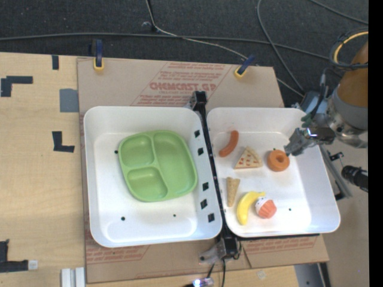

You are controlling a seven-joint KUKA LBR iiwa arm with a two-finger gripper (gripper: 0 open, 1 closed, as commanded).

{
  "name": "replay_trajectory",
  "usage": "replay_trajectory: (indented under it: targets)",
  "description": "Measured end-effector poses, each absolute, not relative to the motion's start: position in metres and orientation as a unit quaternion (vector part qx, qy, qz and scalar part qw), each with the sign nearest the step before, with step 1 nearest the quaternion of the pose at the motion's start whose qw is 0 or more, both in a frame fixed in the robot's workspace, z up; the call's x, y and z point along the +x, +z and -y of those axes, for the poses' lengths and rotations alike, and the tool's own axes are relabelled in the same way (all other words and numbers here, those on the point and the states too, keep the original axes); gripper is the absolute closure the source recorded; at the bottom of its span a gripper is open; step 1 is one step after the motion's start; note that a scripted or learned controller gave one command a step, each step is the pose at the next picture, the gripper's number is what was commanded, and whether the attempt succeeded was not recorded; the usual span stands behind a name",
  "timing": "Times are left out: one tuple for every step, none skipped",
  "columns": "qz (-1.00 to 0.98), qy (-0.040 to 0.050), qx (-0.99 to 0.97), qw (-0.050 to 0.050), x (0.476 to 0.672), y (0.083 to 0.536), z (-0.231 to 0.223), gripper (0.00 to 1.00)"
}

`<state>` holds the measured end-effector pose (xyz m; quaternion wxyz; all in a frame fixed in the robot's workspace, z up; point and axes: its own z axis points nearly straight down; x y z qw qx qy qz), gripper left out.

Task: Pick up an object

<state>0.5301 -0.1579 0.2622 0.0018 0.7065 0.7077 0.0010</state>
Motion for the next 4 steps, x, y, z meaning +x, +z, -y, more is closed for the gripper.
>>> replay_trajectory:
  targets:
    - [-0.710,0.0004,0.705,-0.001,0.529,0.265,0.097,1.00]
    - [-0.709,-0.0004,0.705,-0.001,0.524,0.252,0.052,1.00]
    - [-0.709,-0.0004,0.705,-0.001,0.534,0.249,0.002,1.00]
    - [-0.710,-0.0002,0.705,-0.001,0.540,0.248,-0.052,1.00]
